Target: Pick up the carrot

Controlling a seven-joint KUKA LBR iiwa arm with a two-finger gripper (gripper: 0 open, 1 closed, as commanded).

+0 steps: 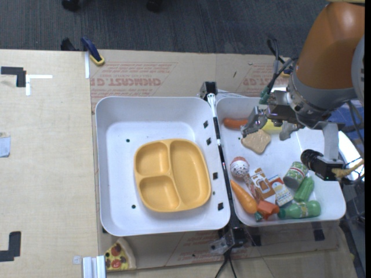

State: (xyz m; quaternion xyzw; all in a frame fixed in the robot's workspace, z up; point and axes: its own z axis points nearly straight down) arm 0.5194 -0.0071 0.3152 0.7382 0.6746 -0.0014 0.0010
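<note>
The carrot (244, 196) is an orange tapered piece lying at a slant near the front left corner of the right bin (330, 208). My gripper (270, 127) hangs over the back half of that bin, well behind the carrot. Its fingers (254, 122) stand apart, open, with nothing between them. A tan slice of toast (257, 142) lies just below the left finger.
The right bin also holds a red sausage (235, 122), a white and red ball (239, 167), a small box (267, 184), a can (295, 175) and green items (299, 208) crowded beside the carrot. A yellow divided plate (171, 174) lies in the left bin (110, 155).
</note>
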